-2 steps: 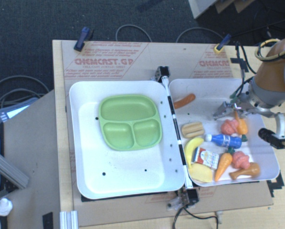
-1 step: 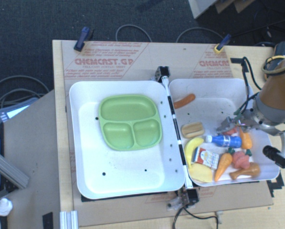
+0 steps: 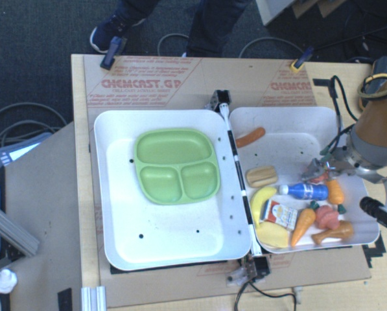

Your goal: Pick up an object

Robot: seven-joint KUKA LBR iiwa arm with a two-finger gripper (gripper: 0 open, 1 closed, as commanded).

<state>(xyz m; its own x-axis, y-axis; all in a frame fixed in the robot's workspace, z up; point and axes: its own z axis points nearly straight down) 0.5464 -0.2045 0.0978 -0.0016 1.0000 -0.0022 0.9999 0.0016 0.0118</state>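
- Grey and orange-banded, the arm [image 3: 375,131] is reaching in from the right edge of the camera view, and its gripper [image 3: 319,168] is hanging low over the right bin [image 3: 277,118], right of that bin's middle.
- Whether the pincer is spread or pressed together I cannot tell; the tip is too small and cluttered, and nothing is visibly sitting between its tips.
- Toys are crowding the lower right of the frame: a blue bottle [image 3: 304,190] is lying just below and slightly left of the gripper, its long axis running left to right.
- An orange carrot [image 3: 302,225] is lying further down, tilted, beside a yellow banana [image 3: 266,214] and a red toy [image 3: 328,217].
- A sausage [image 3: 250,137] is sitting apart, toward the upper left of that bin, and a bread roll [image 3: 261,175] is lying left of the bottle.
- The bottle seems the nearest candidate, so a short drop downward would likely reach it.
- A green divided plate [image 3: 177,164] is resting in the left bin [image 3: 112,193].
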